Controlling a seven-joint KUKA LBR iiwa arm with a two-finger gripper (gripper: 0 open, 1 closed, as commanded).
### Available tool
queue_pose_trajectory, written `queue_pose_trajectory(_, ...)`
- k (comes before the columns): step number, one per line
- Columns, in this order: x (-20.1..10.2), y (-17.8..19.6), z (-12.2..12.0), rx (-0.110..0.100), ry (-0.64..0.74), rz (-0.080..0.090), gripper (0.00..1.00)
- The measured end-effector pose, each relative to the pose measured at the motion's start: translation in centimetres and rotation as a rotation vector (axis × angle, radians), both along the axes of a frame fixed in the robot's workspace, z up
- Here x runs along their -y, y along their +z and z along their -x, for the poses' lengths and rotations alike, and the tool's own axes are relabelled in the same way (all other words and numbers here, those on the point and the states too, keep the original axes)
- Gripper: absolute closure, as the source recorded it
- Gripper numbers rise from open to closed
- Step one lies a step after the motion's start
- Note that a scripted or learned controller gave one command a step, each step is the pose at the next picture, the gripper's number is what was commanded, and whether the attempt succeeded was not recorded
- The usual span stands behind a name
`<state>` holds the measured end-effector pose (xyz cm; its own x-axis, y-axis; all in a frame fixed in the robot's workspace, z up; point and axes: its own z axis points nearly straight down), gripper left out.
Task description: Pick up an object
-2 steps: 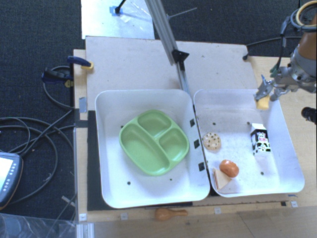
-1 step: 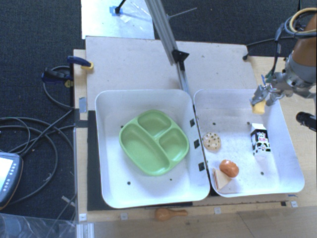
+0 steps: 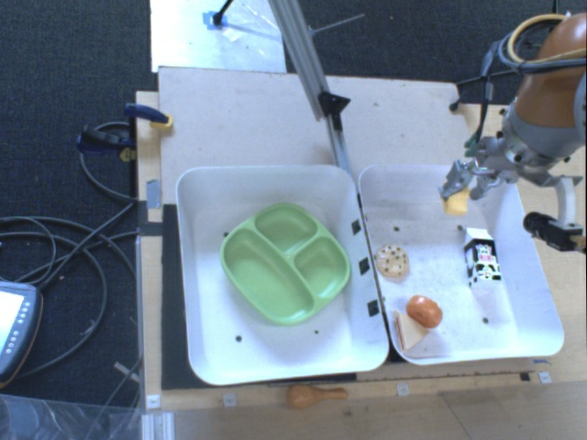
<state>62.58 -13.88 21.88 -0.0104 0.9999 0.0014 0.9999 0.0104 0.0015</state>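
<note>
Yellow block (image 3: 457, 203): small yellow piece, raised over the far right part of the right bin, between the fingers of the gripper.
Gripper (image 3: 456, 191): 2 fingers closed on the yellow block, 1 on each side; the block shows below the metal finger parts.
Arm (image 3: 548, 81): grey body with an orange band above the wrist, reaching in from the right edge; yellow and black cables loop over its top.
Right bin (image 3: 537, 287): shallow, white, holding 4 loose things on its floor.
Milk carton (image 3: 481, 258): white with black cow patches, lying near the right wall, below the gripper and apart from it.
Cookie (image 3: 393, 262): round, pale with dark chips, near the left wall of the right bin.
Orange ball (image 3: 425, 312): orange-red, rounded, near the front of the right bin, resting against a tan wedge.
Tan wedge (image 3: 407, 332): flat, triangular, just in front and left of the orange ball.
Left bin (image 3: 197, 273): shallow, white, touching the right bin along 1 side.
Green plate (image 3: 285, 262): light green, 3 compartments, lying slantwise in the middle of the left bin.
Wooden piece (image 3: 315, 395): brown, pear-shaped, on the bench outside the bins, in front of the left bin.
Clamp (image 3: 124, 134): blue and black, at the left edge of the bench.
Metal pole (image 3: 301, 44): grey, running from the top edge down to the gap between the 2 bins.
</note>
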Motion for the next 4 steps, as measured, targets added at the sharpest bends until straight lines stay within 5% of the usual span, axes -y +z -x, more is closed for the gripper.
queue_pose_trajectory(4,-22.3,0.0,4.6,-0.002,0.001,-0.001,1.00)
